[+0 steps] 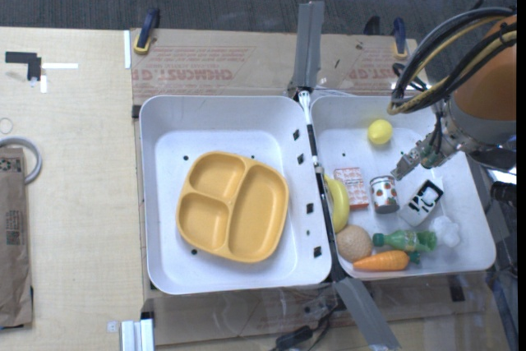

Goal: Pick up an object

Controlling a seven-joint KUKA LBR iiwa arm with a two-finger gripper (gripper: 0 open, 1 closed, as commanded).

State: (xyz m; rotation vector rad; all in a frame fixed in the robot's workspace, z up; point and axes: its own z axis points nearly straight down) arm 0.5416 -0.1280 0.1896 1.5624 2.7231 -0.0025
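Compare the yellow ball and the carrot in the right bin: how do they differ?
The yellow ball is round; the carrot is long and tapered. The ball is yellow, the carrot orange. The ball sits alone near the bin's far side, while the carrot lies at the near edge, close beside a green bottle. Both rest in the right bin, apart from the gripper.

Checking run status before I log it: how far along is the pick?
Done: the arm has reached over the right bin, and the gripper sits above the clutter, near the small can and the black-and-white box.
In hand: nothing visibly; every item lies on the bin floor, including the lemon and carrot.
Left: descend, close on one object, lift.
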